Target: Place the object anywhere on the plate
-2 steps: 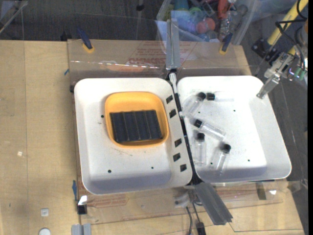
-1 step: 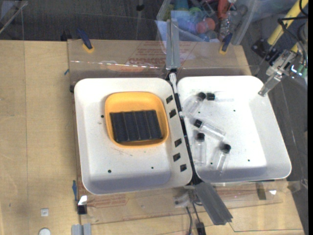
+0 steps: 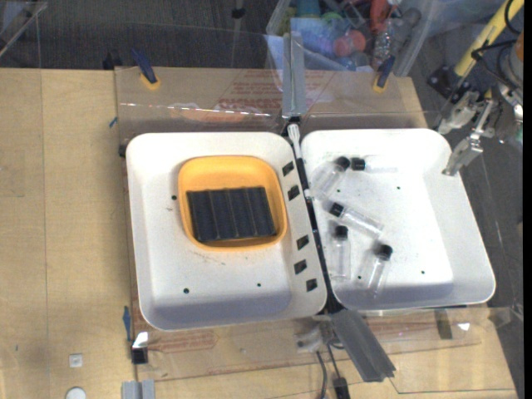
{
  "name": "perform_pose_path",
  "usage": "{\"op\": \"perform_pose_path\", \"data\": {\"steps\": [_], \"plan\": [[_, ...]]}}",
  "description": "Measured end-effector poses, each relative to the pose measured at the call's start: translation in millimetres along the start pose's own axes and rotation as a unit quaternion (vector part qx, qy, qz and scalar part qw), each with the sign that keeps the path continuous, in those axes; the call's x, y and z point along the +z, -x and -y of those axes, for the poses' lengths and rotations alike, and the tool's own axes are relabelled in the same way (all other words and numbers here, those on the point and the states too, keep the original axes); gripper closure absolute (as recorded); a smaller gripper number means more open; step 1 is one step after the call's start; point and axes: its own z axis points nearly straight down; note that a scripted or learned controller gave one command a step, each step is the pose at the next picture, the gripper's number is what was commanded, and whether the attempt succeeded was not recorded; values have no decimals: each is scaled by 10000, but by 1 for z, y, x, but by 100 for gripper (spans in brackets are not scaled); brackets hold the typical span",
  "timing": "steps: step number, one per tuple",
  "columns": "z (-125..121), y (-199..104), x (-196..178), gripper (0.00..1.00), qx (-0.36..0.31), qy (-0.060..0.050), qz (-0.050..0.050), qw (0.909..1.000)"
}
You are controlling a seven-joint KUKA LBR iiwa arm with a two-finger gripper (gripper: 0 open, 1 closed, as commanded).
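- Two shallow white plastic bins sat side by side on the wooden table [image 3: 58,223]: the left bin [image 3: 154,256] and the right bin [image 3: 440,248], meeting at a dark central divider [image 3: 306,223].
- The left bin carried the orange, round-cornered plate [image 3: 229,170], with a black ribbed rectangular pad [image 3: 230,213] lying inside it.
- The task's things were the small clear plastic vials with black caps [image 3: 357,223], scattered loose in the left half of the right bin, well apart from the plate. Several lay on their sides at differing angles, one near the bin's far edge [image 3: 347,164] and one toward the near edge [image 3: 378,260]; some lay close together, though whether they touched could not be told.
- The tool [image 3: 465,144], a metallic two-finger part at the arm's end, hung over the far right corner of the right bin, apart from the vials. It held nothing; whether its tips were spread or pressed together could not be told.
- Handling judgement: a vial was probably light, stiff and smooth, so prone to roll or slip. A hold across the middle of the barrel, square to its long axis, on an outlying vial looked safest.
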Motion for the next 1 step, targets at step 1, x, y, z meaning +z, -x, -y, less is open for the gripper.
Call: {"op": "perform_pose_path", "data": {"steps": [1], "plan": [[0,2,-9,0,-180,-4,23,9998]]}}
